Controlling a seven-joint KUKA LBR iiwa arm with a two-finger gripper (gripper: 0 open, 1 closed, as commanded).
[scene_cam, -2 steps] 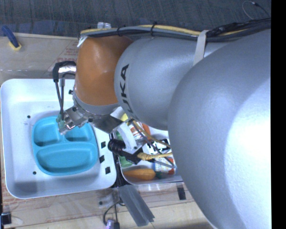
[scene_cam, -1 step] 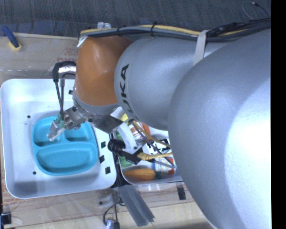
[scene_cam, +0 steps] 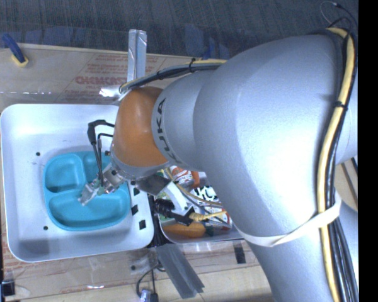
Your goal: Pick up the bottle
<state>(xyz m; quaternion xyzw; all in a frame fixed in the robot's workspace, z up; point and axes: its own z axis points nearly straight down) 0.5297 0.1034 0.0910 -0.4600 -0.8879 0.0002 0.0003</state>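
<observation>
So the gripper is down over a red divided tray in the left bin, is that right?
Not quite. The tray is light blue, not red. The rest holds: the camera view shows the gripper down over that divided tray, which sits in the left bin.

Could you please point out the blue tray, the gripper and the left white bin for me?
Blue tray [scene_cam: 63, 175], camera view, floor of its upper-left compartment.
Gripper [scene_cam: 88, 195], camera view, at its fingertips over the tray.
Left white bin [scene_cam: 19, 168], camera view, bare floor left of the tray.
</observation>
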